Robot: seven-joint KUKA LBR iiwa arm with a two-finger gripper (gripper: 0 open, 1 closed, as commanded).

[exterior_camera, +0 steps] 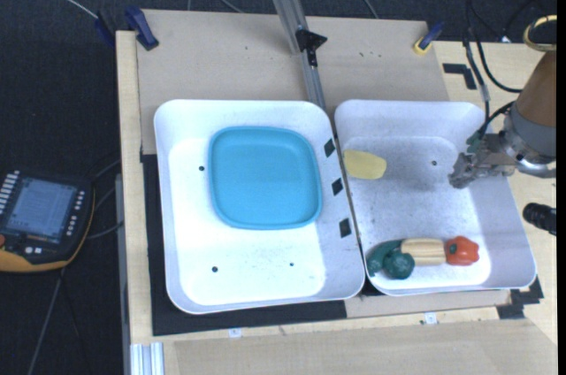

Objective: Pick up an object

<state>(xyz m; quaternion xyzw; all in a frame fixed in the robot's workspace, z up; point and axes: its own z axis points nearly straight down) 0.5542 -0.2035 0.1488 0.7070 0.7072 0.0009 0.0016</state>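
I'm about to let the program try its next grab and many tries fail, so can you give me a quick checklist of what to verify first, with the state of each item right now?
1. Gripper is over the right bin: ok, it sits near that bin's right wall.
2. Gripper carries nothing already: cannot tell, too small to see.
3. Targets are within the right bin: ok, yellow piece lies at its left wall; green piece, tan piece and red piece lie along its front.
4. Targets are apart enough for a clean grab: not ok for the front three, which touch in a row; ok for the yellow piece.
5. Left bin contents: blue plate lies flat.
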